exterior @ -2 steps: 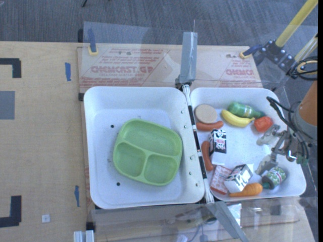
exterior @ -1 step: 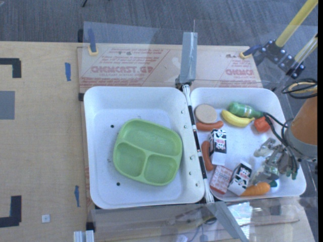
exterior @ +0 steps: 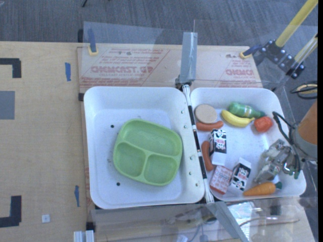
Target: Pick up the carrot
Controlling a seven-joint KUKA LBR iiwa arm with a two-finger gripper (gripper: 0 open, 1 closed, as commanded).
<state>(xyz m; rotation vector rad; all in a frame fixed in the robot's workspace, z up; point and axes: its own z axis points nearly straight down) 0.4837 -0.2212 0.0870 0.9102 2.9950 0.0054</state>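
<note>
Red print on cardboard sheet [exterior: 151,67] behind bins, too blurred to read.

- The divided plate [exterior: 147,152] lies in the left bin [exterior: 96,105].
- The carrot [exterior: 260,189] lies at the right bin's [exterior: 298,185] near edge, right of two small cartons [exterior: 241,175].

Wooden bench [exterior: 40,135], two white bins [exterior: 101,105] side by side

We see bright, even overhead light, soft faint shadows under the green plate [exterior: 147,152], mild glare on the white bins [exterior: 96,102], slight softness throughout, blur near the right edge
</note>
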